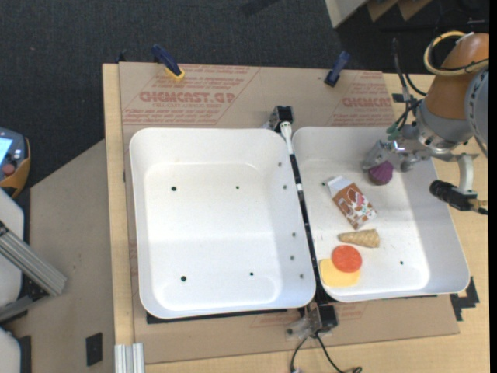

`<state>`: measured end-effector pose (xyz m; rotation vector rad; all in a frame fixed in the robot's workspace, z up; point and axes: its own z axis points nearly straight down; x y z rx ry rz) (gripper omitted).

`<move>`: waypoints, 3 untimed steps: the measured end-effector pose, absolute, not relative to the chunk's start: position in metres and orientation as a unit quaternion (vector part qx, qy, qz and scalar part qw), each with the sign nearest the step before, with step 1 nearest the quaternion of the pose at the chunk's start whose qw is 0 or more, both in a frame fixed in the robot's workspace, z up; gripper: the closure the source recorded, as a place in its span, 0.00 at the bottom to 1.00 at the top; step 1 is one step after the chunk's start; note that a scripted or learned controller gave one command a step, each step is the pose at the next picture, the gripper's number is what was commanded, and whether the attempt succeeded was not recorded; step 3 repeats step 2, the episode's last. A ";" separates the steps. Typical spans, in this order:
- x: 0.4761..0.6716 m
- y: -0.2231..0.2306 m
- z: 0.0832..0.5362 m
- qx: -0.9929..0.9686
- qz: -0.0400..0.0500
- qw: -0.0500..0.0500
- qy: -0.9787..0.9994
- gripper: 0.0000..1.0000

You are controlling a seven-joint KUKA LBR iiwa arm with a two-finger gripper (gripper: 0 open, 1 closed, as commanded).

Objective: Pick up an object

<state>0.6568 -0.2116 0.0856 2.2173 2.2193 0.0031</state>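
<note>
So the arm (458, 84) comes in from the right, orange band up top, and its end effector (386, 158) is parked low over the far part of the right bin (435, 243), right on top of a small purple object (380, 172). The purple thing looks roundish, maybe a toy fruit, hard to say more than that. It's touching or just under the metal tip, but honestly I can't tell whether the end effector is clamped on it or just sitting against it, the angle hides that part. The rest of the stuff in the right bin is spread toward the near side: a small snack packet (352, 203) with red and white print lies flat around the middle, tilted on a diagonal, then just nearer than it there's a tan cone-shaped piece (360, 238) lying on its side, sort of like a little ice cream cone. Nearer again, a red-orange disc (347, 259) sits overlapping a yellow disc (338, 274), both close to the near left corner by the divider. The left bin (147, 208) is the white one next door, touching the right bin along the middle seam. Both bins rest on a cardboard sheet (194, 84) on the worktop, with two blue clamps (168, 61) pinning the far edge of the cardboard.
</note>
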 end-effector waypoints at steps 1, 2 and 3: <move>0.656 -0.211 0.097 0.706 0.001 0.003 0.708 1.00; 0.636 -0.072 0.223 0.702 0.007 0.004 0.712 1.00; 0.636 -0.072 0.223 0.702 0.007 0.004 0.712 1.00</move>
